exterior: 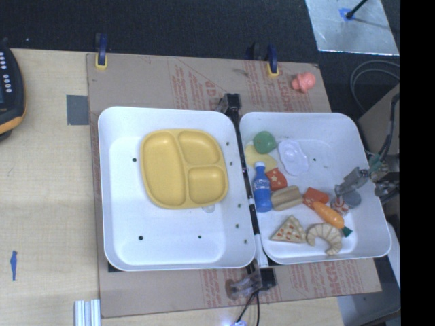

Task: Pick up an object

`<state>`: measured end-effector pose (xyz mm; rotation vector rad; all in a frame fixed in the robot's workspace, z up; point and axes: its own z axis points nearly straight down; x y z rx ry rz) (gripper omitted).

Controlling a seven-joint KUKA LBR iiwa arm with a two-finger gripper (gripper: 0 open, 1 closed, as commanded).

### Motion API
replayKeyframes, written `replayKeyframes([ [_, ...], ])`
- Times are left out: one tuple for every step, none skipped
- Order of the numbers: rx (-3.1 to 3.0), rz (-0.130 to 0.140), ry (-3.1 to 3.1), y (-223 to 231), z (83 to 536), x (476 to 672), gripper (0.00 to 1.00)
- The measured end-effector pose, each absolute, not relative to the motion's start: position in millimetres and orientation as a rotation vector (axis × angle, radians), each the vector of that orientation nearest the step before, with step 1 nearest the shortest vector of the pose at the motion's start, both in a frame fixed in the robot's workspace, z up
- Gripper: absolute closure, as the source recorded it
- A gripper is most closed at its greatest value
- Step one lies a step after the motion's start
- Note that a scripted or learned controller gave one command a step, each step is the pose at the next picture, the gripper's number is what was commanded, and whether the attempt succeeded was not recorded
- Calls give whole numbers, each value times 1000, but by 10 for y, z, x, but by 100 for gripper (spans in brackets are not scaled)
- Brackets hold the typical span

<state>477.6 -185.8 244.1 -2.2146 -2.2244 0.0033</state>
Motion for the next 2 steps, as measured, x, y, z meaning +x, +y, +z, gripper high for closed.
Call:
replayKeyframes([
  [-2220, 0, -2225, -1797, 1156, 5102, 0],
  [-2218, 0, -2227, -1580, 936, 4989, 0],
])
